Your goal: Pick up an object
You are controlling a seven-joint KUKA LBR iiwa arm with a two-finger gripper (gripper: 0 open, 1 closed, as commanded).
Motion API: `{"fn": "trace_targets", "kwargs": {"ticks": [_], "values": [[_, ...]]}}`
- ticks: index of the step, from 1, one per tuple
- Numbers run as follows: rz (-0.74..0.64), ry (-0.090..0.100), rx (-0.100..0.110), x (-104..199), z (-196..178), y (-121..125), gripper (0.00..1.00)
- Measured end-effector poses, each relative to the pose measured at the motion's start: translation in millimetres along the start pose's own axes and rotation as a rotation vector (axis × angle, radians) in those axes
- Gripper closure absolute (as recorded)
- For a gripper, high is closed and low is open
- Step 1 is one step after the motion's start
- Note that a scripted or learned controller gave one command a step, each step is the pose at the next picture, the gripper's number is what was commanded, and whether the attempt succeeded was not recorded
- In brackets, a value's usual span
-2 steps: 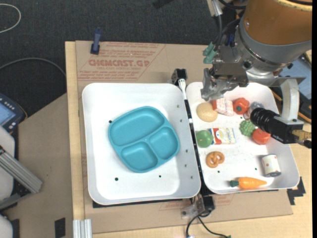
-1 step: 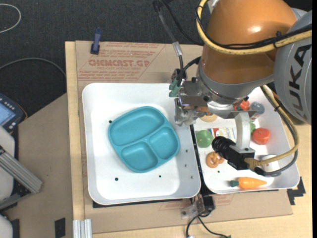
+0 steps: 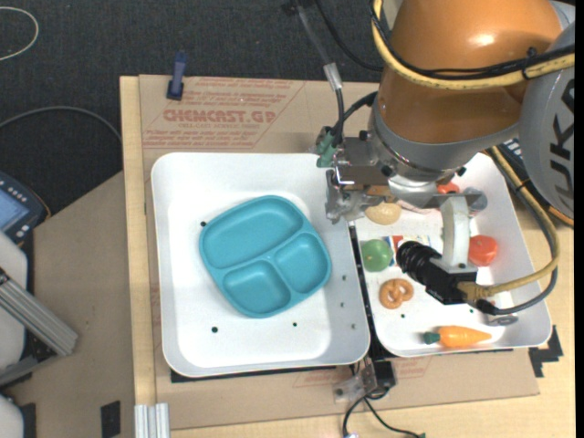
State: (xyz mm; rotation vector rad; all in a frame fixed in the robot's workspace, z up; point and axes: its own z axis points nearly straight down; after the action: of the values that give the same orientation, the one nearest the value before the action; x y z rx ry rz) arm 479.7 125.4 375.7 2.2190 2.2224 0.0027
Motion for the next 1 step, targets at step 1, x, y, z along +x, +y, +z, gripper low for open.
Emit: {"fn": "trace_targets", "kwargs": {"ticks": [1], "values": [[-0.001,0.0,-0.002,0.4,-10.2,0.5,1.0]]}}
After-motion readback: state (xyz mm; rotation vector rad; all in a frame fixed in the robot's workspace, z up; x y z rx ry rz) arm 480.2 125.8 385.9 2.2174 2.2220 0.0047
